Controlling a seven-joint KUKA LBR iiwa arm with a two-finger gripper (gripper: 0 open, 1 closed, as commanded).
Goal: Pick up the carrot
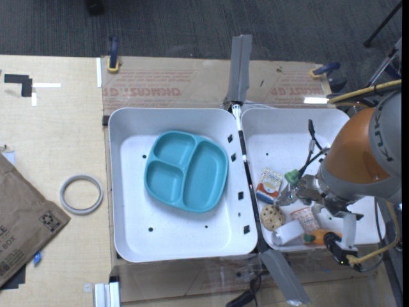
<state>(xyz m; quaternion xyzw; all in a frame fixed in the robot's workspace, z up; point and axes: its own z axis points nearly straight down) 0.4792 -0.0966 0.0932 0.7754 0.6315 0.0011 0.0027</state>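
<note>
Low in the right bin (287,123), at about five o'clock, the carrot (311,237) lies as a small orange stub against the near wall, just beside a white packet (289,231). At the arm's (358,152) wrist, the gripper (305,190) hangs over the clutter near the bin's middle, at twelve o'clock from the carrot; I cannot tell its state. A cookie (272,217) and a snack pack (270,183) crowd its nine o'clock side, so a descent there would likely hit them. The left bin (128,190) holds a plate (186,171).

Teal divided plate (186,171) in left bin (121,190); carrot (314,238), cookie (272,217) in right bin (281,126) beneath arm (358,155).
</note>
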